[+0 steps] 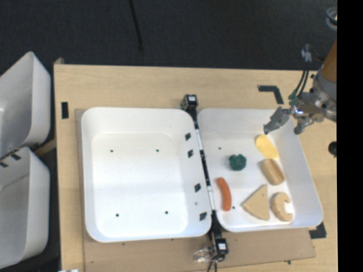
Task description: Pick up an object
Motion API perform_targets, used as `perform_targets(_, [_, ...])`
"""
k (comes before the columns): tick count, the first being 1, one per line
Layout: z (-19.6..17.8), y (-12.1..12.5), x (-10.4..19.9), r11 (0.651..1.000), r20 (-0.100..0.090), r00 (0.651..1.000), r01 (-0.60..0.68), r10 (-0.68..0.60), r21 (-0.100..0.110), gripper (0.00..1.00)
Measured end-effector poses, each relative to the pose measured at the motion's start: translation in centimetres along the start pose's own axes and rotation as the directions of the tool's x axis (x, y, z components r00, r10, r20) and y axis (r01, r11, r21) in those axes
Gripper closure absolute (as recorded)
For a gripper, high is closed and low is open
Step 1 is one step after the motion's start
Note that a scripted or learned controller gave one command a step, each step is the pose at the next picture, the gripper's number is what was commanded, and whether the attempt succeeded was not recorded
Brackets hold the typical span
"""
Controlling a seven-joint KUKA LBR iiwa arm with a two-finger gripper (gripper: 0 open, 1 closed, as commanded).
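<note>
Looking down at the bench, we count two shallow white bins side by side: the left bin and the right bin, which carries all the candidates for picking. We count five things there, one of each kind: a yellow piece nearest the arm, a green lump near the middle, a tan loaf-shaped piece just below the yellow one, an orange sausage lying lengthwise close to the divider, a tan wedge and, making a sixth on recount, a pale curled piece just beside the wedge at the bin's near corner. So we settle on six objects, none stacked, most lying apart, which we judge leaves room for fingers to come down around any one of them. The gripper hangs at the upper right edge of the right bin, its two fingers spread apart with nothing between them, the nearer finger just above the yellow piece. We judge this placement suits a descent onto that yellow piece, the closest target; nothing is lifted yet.
</note>
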State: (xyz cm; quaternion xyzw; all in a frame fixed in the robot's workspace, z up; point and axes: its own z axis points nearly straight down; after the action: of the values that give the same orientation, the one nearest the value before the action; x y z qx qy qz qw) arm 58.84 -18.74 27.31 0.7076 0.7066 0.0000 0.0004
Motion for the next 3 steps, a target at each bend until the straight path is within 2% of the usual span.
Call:
perform_targets(1, [15.5,-4.2,1.3,1.000,-0.005,1.000,0.001,-0.001,0.014,0.00])
perform_targets(2, [17.3,-1.2,-3.0,1.000,-0.013,1.000,0.005,-0.005,0.002,0.00])
perform_targets(3, [17.3,-2.7,3.7,1.000,-0.003,1.000,0.008,-0.008,0.002,0.00])
